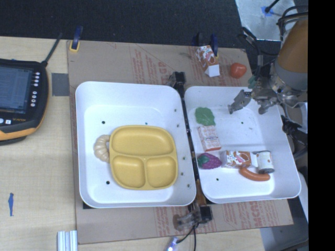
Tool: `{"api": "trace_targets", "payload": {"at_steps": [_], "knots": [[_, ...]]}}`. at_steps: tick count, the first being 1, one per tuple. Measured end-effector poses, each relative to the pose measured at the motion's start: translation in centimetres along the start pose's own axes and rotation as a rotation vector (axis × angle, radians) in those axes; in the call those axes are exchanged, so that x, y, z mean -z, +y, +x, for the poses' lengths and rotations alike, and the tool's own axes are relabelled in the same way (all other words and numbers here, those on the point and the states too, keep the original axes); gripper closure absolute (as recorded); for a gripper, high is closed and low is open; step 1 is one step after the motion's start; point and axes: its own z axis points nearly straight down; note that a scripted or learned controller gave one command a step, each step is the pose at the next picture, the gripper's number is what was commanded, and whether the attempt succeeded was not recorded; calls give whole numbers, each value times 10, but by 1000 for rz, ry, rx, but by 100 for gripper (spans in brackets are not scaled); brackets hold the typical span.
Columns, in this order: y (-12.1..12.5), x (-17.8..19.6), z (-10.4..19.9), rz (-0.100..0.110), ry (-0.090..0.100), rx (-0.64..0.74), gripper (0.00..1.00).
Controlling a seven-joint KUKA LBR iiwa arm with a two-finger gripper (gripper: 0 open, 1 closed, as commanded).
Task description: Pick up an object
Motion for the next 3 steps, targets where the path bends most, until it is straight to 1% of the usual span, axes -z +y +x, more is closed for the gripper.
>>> {"api": "trace_targets", "payload": {"at_steps": [1,2,3], "knots": [[-27,-66,31,-1,-1,0,0],[-72,-128,45,0,1,-1,0],[19,-127,32,-4,0,-4,0]]}}
